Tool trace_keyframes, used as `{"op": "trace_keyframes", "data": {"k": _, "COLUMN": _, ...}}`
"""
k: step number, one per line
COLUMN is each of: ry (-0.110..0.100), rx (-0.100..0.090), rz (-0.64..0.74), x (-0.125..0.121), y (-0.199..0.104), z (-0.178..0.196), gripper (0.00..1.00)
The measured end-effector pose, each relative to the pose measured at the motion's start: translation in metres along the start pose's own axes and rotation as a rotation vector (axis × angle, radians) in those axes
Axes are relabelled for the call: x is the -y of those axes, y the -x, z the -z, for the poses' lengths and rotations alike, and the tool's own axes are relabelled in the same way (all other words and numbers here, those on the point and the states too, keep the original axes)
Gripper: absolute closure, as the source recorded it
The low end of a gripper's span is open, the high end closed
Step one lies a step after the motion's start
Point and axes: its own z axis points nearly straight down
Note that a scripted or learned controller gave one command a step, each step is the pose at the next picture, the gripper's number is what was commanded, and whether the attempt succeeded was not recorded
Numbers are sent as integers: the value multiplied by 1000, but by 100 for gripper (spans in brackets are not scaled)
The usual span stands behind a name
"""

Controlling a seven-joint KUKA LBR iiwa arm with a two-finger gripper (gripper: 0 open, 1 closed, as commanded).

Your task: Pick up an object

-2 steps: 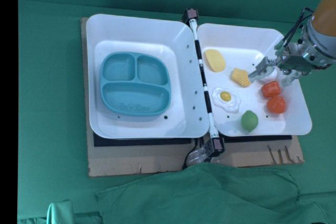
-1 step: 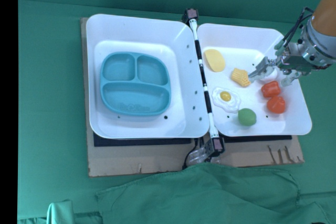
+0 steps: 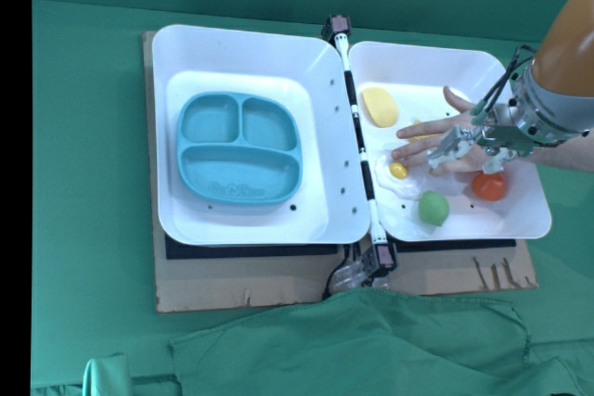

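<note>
The right bin (image 3: 527, 216) holds several toy foods: a yellow piece (image 3: 379, 107) at the back left, a fried egg (image 3: 399, 173) by the left wall, a green ball (image 3: 432, 208) near the front, and a red tomato (image 3: 489, 186) to the right of the ball. A flesh-coloured hand (image 3: 422, 144) reaches in from the right and lies across the bin's middle. My gripper (image 3: 471, 148) hangs low over that hand, just up and left of the tomato. I see nothing held in it.
The left bin (image 3: 167, 209) bears a teal divided plate (image 3: 239, 148). A black-and-white hinge strip (image 3: 357, 134) runs between the bins. Crumpled green cloth (image 3: 371, 343) lies in front of the bench.
</note>
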Motion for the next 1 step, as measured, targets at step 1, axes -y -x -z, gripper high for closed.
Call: {"op": "trace_keyframes", "data": {"k": 1, "ry": 0, "rx": 0, "rz": 1, "x": -9, "y": 0, "z": -47, "gripper": 0}}
